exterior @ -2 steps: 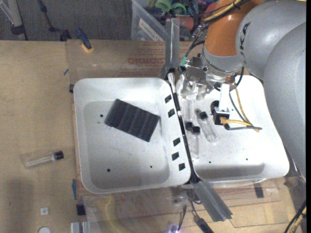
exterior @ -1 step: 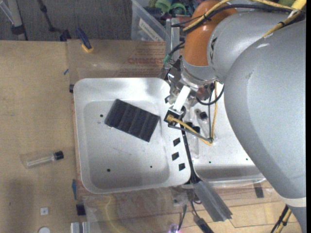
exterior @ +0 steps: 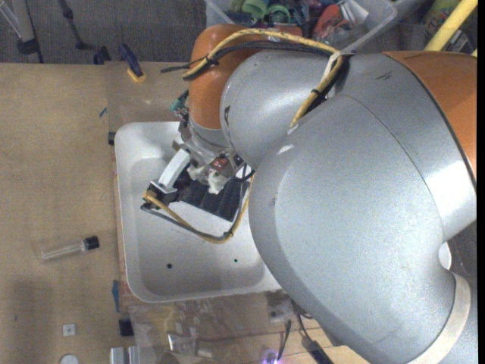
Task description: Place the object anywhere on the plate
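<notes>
- The arm (exterior: 364, 203) reaches in from the right and covers most of that side of the view.
- Its wrist end hangs low over the upper half of a white bin (exterior: 136, 203) at centre left.
- Jaws: they point down into the bin. Whether they are spread or pressed together cannot be told.
- Object: its place cannot be told, because the arm hides the bin's right side.
- The bare bin floor shows two small dark specks near the front wall.
- A clear vial (exterior: 68, 247) with a black cap lies on the desk (exterior: 53, 142), left of the bin and apart from it.
- A blue clamp (exterior: 130, 63) lies on the desk beyond the bin.
- A clear tub (exterior: 220, 6) of coloured items stands at the top.
</notes>
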`<state>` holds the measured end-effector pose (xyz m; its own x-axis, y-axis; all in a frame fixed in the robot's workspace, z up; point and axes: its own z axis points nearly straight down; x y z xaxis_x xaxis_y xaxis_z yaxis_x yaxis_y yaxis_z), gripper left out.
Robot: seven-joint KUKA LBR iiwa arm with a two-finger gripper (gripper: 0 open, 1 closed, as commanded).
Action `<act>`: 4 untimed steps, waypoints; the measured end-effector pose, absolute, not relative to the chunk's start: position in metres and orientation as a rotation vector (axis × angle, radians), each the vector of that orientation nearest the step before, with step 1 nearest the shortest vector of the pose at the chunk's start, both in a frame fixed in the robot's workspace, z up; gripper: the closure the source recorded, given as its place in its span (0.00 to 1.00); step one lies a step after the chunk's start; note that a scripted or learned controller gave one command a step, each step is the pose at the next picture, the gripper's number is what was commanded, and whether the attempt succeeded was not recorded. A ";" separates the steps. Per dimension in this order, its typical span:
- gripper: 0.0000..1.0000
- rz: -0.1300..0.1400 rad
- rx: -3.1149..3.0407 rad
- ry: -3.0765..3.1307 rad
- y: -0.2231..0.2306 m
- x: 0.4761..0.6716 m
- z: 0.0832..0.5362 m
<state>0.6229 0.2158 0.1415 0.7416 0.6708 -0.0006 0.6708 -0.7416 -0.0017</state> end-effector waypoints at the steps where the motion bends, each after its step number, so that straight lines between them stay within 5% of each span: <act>1: 1.00 -0.003 -2.968 -1.027 0.225 0.648 0.118; 2: 1.00 -0.017 -3.102 -0.469 0.225 0.656 0.091; 3: 0.00 -0.021 -3.101 -0.472 0.226 0.656 0.092; 4: 0.00 -0.010 -2.854 -1.302 0.231 0.647 0.091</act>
